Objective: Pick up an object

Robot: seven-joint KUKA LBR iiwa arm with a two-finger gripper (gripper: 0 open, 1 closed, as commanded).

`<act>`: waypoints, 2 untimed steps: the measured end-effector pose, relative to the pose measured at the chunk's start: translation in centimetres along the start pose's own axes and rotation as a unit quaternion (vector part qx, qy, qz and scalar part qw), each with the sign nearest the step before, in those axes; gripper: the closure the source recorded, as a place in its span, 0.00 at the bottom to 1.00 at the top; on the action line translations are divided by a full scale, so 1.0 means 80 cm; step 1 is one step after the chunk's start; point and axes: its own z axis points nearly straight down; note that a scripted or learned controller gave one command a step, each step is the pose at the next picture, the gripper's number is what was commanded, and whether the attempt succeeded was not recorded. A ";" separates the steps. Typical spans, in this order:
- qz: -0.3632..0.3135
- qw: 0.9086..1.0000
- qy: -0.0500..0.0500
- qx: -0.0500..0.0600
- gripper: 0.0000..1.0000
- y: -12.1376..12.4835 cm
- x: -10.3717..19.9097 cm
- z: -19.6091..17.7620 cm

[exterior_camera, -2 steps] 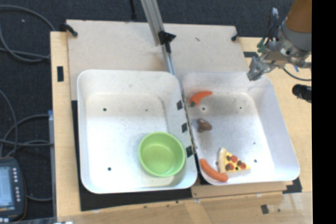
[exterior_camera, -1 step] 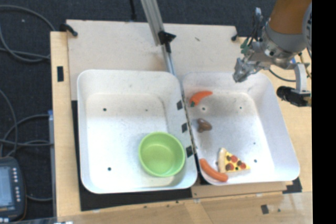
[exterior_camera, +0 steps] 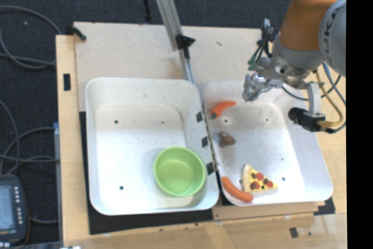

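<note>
The gripper (exterior_camera: 252, 90) hangs over the back of the right bin (exterior_camera: 303, 151), whether open or closed I cannot tell, just beside the carrot (exterior_camera: 222, 108), with a brown lump (exterior_camera: 227, 139), pizza slice (exterior_camera: 256, 179) and sausage (exterior_camera: 237, 190) nearer the front.

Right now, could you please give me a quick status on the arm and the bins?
Gripper over right bin's far edge, nothing seen held. Carrot nearest, beside it. Brown piece, pizza slice, sausage untouched. Green bowl in left bin.
</note>
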 end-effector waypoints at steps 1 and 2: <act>-0.001 1.000 0.001 0.000 1.00 -0.028 0.068 -0.002; -0.001 1.000 0.001 0.001 1.00 -0.055 0.135 0.003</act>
